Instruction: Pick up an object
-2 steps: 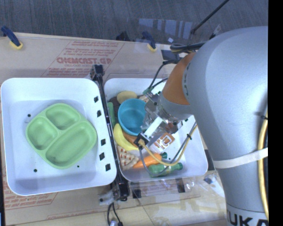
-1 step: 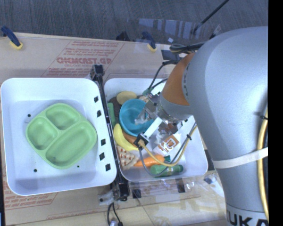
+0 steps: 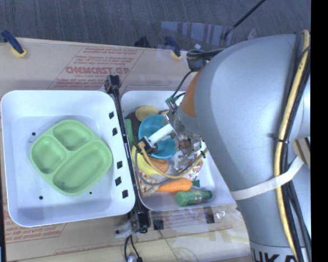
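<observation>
The right bin point(image 3: 221, 187) holds a pile of toy items. Among them are a blue cup point(image 3: 152, 127), a pale yellow piece point(image 3: 146, 112), a yellow banana point(image 3: 144, 165), an orange carrot point(image 3: 175, 186) and a green bottle point(image 3: 192, 196). My gripper point(image 3: 165, 138) is down inside this bin, over the blue cup and the middle of the pile. The grey arm point(image 3: 246, 119) covers the bin's right side. Nothing can be seen lifted clear of the pile.
The left bin point(image 3: 16, 201) carries a light green divided plate point(image 3: 71, 156). A black clamped divider point(image 3: 120, 146) runs between the two bins. A dark green piece point(image 3: 129, 131) lies along the right bin's left wall. Brown cardboard point(image 3: 71, 64) lies under both bins.
</observation>
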Robot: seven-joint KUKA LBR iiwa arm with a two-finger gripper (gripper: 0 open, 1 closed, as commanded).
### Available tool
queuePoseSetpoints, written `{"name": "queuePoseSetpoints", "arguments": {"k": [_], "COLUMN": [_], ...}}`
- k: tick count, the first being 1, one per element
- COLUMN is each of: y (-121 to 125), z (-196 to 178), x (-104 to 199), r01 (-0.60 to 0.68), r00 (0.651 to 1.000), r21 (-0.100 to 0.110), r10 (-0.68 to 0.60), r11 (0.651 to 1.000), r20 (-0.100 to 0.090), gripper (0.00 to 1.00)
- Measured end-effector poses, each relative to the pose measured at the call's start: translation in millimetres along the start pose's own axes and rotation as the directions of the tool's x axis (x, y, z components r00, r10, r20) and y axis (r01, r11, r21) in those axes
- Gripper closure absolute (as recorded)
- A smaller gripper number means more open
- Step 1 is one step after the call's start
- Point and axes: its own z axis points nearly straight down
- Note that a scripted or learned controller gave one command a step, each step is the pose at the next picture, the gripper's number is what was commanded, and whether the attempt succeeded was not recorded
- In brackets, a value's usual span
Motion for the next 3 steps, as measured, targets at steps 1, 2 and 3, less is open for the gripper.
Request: {"name": "queuePoseSetpoints", "arguments": {"k": [1,2,3], "y": [15,4,-7], "z": [0,3,-1], "x": [47,-10,-86], "r01": [-0.133,0.03,0.295], "r00": [0.991,1.0,0.955], "r21": [0.004,0.008,-0.01], "r10": [0.133,-0.03,-0.295], "r11": [0.991,1.0,0.955], "r20": [0.003,0.007,-0.011], "gripper": [0.0,0.0,0.0]}}
